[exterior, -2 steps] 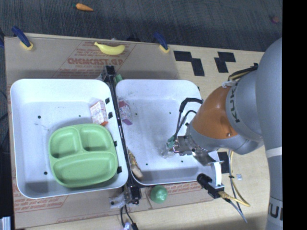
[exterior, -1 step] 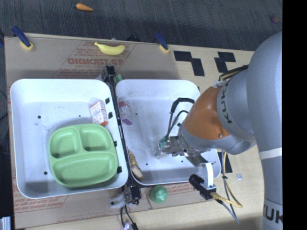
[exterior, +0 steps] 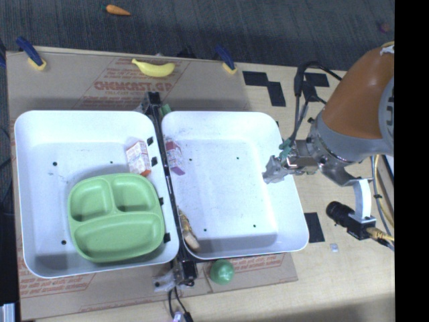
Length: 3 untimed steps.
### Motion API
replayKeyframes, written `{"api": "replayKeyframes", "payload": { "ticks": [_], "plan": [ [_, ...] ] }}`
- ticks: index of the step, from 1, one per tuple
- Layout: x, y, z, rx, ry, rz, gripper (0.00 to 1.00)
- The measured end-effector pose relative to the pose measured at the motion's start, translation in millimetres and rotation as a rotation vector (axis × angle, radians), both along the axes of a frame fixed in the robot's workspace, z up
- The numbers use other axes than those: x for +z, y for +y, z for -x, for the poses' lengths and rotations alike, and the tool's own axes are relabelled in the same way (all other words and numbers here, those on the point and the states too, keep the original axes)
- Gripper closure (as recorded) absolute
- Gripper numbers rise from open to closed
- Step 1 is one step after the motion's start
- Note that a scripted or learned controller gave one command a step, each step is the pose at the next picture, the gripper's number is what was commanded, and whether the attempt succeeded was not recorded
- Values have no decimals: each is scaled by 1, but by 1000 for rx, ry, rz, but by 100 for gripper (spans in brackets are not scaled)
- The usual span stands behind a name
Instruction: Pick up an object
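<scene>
Claw (exterior: 273, 170) sits at the right bin's (exterior: 221, 123) right wall; can't tell how open it is, nothing visible in it. Nearest pickable: small packet (exterior: 173, 155) well left of claw, by the divider. Green tray (exterior: 116, 215) farther left. Grasp not started, all left.

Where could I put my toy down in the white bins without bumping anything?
Best spot: the wide bare floor of the right bin, between the small packet by the divider and the claw at its right wall. The left bin is crowded: the green tray fills its lower half, leaving bare floor behind it.
</scene>
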<state>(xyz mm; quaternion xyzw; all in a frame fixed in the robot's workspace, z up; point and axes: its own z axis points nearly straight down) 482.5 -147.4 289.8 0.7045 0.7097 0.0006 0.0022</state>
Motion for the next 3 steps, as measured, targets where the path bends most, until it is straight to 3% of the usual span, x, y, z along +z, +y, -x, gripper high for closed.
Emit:
{"api": "replayKeyframes", "payload": {
  "ticks": [1,2,3],
  "plan": [
    [-99,78,6,-1,7,-4,100],
    [-98,77,6,-2,6,-3,0],
    [-68,-15,-27,-4,4,-1,0]
  ]
}}
